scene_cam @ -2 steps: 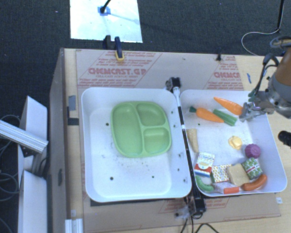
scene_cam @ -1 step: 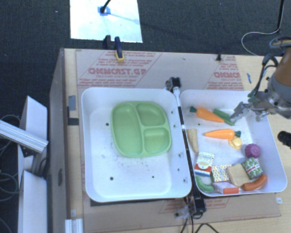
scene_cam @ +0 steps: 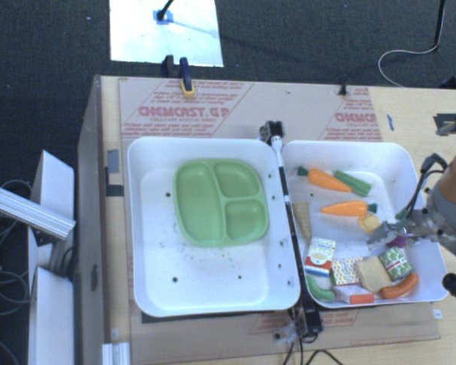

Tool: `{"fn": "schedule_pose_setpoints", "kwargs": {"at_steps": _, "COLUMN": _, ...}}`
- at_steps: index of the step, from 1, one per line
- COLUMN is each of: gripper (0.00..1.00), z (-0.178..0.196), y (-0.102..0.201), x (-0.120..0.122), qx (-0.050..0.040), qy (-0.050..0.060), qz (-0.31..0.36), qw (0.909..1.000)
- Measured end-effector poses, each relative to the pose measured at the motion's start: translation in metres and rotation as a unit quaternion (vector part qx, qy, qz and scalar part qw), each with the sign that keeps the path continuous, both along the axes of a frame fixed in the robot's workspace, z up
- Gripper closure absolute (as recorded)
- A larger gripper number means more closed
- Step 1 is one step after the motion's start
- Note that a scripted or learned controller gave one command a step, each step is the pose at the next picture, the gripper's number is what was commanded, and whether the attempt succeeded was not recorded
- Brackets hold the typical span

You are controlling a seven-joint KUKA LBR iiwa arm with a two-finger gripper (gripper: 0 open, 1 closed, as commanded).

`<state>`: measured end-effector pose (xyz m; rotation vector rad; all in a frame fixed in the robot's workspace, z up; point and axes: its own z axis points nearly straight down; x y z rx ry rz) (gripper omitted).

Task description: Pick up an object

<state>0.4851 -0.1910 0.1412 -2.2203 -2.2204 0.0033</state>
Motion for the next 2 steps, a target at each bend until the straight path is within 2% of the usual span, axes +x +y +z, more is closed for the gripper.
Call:
{"fn": "schedule_pose_setpoints", "kwargs": {"at_steps": 1, "gripper": 0.00, "z": -0.051, "y": 0.064, "x": 0.003, "qx": 0.0000, "qy": -0.002, "qz": 0.001, "qw": 1.0000}}
{"fn": "schedule_pose_setpoints", "kwargs": {"at_steps": 2, "gripper": 1.00, "z": -0.040, "y": 0.064, "x": 0.004, "qx": -0.0001, "qy": -0.004, "qz": 0.001, "qw": 1.0000}}
